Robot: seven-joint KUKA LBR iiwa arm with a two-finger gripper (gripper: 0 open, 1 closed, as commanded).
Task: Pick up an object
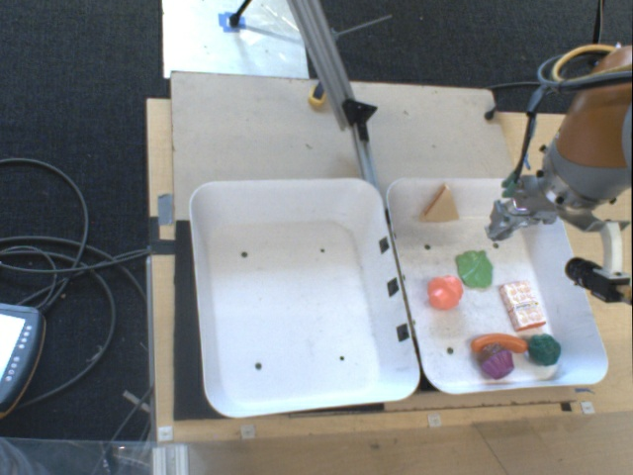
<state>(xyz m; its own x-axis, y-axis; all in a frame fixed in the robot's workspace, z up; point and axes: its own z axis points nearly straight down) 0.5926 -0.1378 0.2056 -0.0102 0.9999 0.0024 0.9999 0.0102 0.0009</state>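
The right bin [415, 265] holds several small objects: a tan wedge [441, 204] at the back, a green leafy piece [475, 268], a red-orange round fruit [445, 292], a small printed box [521, 305], an orange carrot-like piece [499, 342], a purple item [497, 363] and a dark green item [543, 347]. My gripper [500, 226] hangs over the back right of this bin, above and slightly right of the green piece. Nothing shows between its fingers.
The left bin [213, 265] lies beside the right one, joined by black clips along the shared rims. A slanted metal pole [326, 47] crosses the bench behind the bins. Cables and a handheld pendant [15, 349] lie on the floor at left.
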